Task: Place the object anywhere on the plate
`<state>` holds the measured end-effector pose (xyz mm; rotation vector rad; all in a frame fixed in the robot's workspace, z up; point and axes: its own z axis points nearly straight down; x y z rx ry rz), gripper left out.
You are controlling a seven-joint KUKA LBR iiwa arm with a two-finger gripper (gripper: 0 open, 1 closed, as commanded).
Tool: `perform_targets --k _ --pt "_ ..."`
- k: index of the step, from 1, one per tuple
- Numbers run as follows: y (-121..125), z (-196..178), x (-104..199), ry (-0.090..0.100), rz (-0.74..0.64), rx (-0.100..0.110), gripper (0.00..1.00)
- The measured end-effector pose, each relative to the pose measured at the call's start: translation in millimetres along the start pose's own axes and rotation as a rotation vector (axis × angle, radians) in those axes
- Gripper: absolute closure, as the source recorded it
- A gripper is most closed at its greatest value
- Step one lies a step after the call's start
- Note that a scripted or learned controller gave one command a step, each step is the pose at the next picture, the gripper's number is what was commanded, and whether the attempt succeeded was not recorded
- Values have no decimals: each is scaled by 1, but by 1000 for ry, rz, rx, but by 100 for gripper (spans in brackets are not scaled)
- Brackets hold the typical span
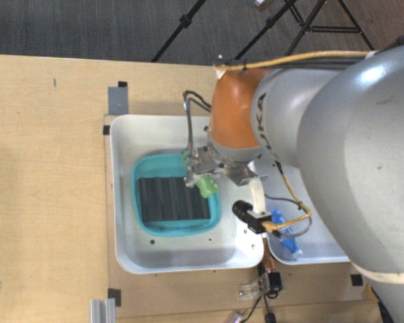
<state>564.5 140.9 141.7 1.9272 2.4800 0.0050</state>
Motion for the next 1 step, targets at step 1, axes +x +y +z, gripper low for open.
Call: perform_targets --k 1 --pt "9 22 20 0 -88 1 100"
